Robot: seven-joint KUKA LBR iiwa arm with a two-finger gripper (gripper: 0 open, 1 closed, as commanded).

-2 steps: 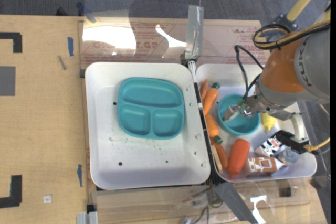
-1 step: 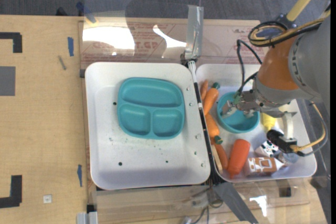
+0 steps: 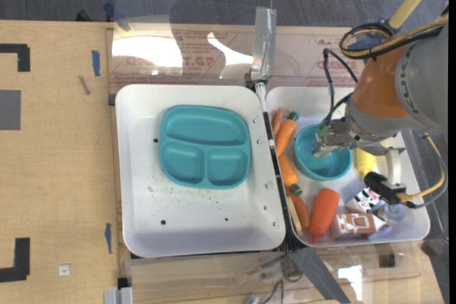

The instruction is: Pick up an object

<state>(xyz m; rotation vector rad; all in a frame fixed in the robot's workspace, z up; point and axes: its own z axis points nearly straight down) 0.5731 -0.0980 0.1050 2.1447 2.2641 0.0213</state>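
Observation:
The right bin [image 3: 420, 228] holds several objects. A teal bowl [image 3: 324, 161] sits near its middle, with my gripper [image 3: 325, 141] low over the bowl's upper part. Carrots [image 3: 285, 135] lie along the bin's left wall. A fat orange piece [image 3: 324, 211] lies toward the front, next to a small brown-and-white carton [image 3: 358, 223]. A yellow object [image 3: 365, 161] shows right of the bowl, partly under the arm. A black-and-white toy [image 3: 370, 198] lies right of the orange piece.
The left bin [image 3: 135, 174] holds a teal divided plate [image 3: 205, 146]. A divider wall [image 3: 274, 174] runs between the bins. The grey arm with its orange band [image 3: 381, 92] and cables covers the right bin's back right corner.

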